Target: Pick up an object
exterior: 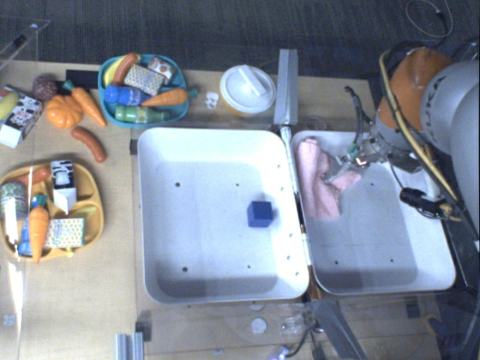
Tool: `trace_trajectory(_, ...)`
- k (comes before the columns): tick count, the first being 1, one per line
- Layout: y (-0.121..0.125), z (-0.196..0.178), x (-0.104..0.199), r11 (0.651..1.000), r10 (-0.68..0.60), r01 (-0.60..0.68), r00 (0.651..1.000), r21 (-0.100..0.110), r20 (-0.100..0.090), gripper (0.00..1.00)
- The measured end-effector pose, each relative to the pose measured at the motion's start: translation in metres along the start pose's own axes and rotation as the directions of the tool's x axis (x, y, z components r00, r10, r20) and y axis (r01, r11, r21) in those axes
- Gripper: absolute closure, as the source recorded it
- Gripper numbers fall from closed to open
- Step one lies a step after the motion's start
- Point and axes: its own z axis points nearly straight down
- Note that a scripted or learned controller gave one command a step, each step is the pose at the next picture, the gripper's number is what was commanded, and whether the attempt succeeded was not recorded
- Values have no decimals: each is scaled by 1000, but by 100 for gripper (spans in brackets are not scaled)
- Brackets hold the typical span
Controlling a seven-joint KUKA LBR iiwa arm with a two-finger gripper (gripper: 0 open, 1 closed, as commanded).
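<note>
A pink cloth [313,180] lies crumpled along the left side of the right bin [390,265]. A flap of it reaches right toward my gripper [346,163], which hangs low over the bin's upper part and touches or nearly touches that flap. The grey arm with its orange band [411,81] comes in from the right. A small blue cube [260,213] rests alone in the left bin [195,268], right of its middle.
A metal divider [285,88] stands behind the bins, next to a white lidded bowl [247,88]. A blue basket [142,88] and a yellow plate [88,201] of toy food sit on the bench at left, with loose toy vegetables nearby. Cables [424,201] trail over the right bin's edge.
</note>
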Motion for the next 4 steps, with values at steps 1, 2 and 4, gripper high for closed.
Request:
trace_trajectory(1,-4,3,38,999,-32,32,999,-10,6,0)
trace_trajectory(2,16,-89,50,1000,27,-27,1000,3,-2,0)
trace_trajectory(4,-49,3,49,992,-123,123,992,-12,5,0)
